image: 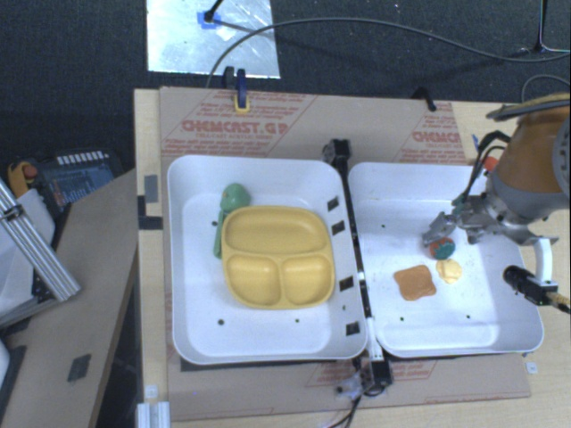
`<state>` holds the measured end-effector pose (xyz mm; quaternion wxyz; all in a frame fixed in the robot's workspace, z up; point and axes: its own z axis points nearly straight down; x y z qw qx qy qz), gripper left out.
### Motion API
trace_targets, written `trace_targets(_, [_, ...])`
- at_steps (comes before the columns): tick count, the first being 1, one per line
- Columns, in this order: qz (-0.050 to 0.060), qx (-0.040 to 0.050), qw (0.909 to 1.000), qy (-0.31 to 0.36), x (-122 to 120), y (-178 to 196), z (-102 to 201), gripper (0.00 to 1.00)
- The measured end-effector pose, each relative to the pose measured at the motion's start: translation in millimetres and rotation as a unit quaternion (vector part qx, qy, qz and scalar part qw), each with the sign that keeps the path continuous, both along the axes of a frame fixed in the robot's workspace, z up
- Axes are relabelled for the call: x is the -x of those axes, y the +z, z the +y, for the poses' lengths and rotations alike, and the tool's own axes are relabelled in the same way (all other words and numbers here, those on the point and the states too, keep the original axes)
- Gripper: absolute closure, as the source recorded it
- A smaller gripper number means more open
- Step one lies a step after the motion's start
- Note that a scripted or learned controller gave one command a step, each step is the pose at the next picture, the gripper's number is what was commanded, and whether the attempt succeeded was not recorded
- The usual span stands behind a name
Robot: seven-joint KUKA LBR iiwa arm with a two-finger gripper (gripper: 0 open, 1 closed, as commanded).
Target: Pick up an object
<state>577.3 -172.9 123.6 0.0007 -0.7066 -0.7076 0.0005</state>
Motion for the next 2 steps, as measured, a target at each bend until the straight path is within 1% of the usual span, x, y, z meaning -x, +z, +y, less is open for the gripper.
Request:
trace_targets(1, [-0.003,0.0010,1.0000,0.000,-2,14,-1,1.00])
trace_targets(2, [-0.004,0.0012,1.0000,-0.001,3,72,-9,1.00])
